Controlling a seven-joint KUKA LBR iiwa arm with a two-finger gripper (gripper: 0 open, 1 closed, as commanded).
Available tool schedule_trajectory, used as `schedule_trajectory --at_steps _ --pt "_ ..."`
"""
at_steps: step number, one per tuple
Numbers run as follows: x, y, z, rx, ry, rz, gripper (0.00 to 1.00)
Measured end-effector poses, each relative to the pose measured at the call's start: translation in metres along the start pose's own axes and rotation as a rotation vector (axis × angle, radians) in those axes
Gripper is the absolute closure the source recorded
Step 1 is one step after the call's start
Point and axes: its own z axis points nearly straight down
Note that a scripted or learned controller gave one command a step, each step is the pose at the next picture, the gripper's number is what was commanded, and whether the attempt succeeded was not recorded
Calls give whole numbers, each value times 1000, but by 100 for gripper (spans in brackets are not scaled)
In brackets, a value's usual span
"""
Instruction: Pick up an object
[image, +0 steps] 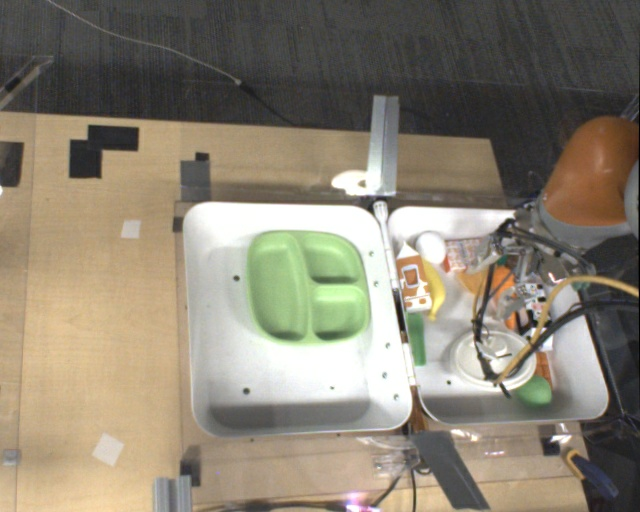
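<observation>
On the bench, at your 9 o'clock, the left bin holds a green divided tray. At 3 o'clock the right bin holds clutter: a yellow banana, a white round dish and a green object. Above them hangs the gripper; you cannot tell its opening through the cables.

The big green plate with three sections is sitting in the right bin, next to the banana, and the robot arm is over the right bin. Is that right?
Not quite. The green plate sits in the left bin, by itself, as the camera view shows. The banana is in the right bin, and the robot arm is over that right bin, as you said.
</observation>
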Motion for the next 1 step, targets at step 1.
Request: schedule_trajectory --at_steps 1 --pt "24 15 0 7 -11 13 0"
